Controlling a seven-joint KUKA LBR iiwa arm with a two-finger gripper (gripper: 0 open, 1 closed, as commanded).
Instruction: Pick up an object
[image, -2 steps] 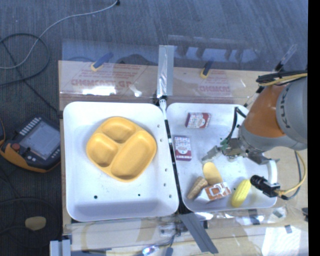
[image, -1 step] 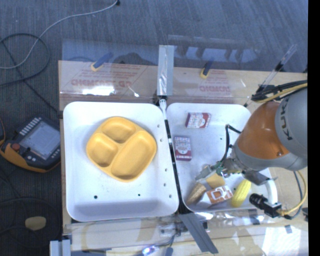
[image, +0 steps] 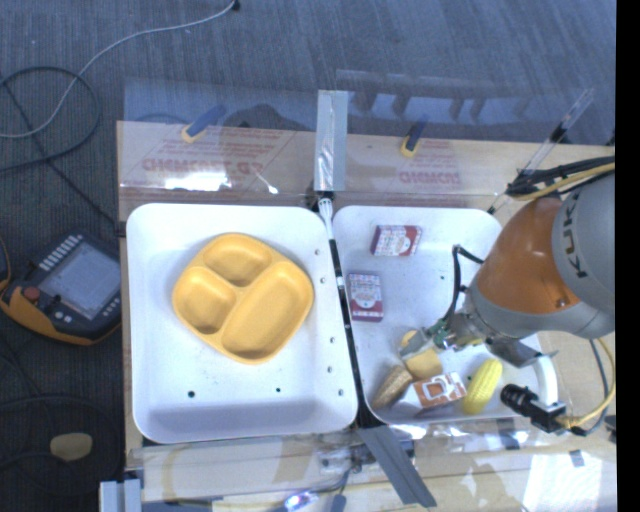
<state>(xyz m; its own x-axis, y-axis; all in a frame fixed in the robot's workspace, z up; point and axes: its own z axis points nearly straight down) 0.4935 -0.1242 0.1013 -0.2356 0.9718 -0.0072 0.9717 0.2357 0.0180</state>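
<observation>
My gripper (image: 443, 334) hangs low in the right bin (image: 450, 225), under the grey and orange wrist that comes in from the right. Just below and left of it lie a pale yellow wedge (image: 422, 363), a tan bread-like roll (image: 392, 384) and an orange and white packet (image: 441, 391). A yellow corn cob (image: 484, 385) lies to the packet's right. Two small red boxes sit further back, one (image: 395, 240) near the far wall and one (image: 365, 296) by the left wall. Nothing shows between the gripper's tips.
The left bin (image: 160, 400) holds a yellow three-part plate (image: 242, 296). A raised divider (image: 343, 330) separates the two bins. The arm covers the right bin's right side.
</observation>
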